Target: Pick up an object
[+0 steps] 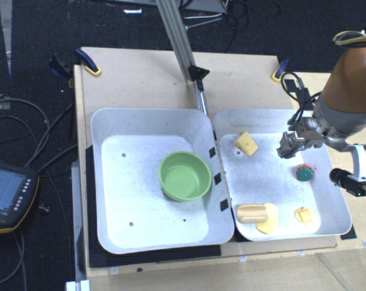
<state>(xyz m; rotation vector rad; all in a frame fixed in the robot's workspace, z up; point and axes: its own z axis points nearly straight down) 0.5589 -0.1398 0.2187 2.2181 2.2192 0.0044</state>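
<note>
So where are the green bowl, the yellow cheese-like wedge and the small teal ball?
Round green plastic bowl (pixel 184 176), camera view, inner floor.
Yellow cheese-like wedge (pixel 246 143), camera view, top face.
Small teal ball (pixel 304 173), camera view, centre.

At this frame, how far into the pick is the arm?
Done: the end effector is over the right bin, near the teal toy. In hand: nothing visible between its fingers. Left: the whole grasp and lift. The yellow block, bun and green bowl lie untouched.
</note>
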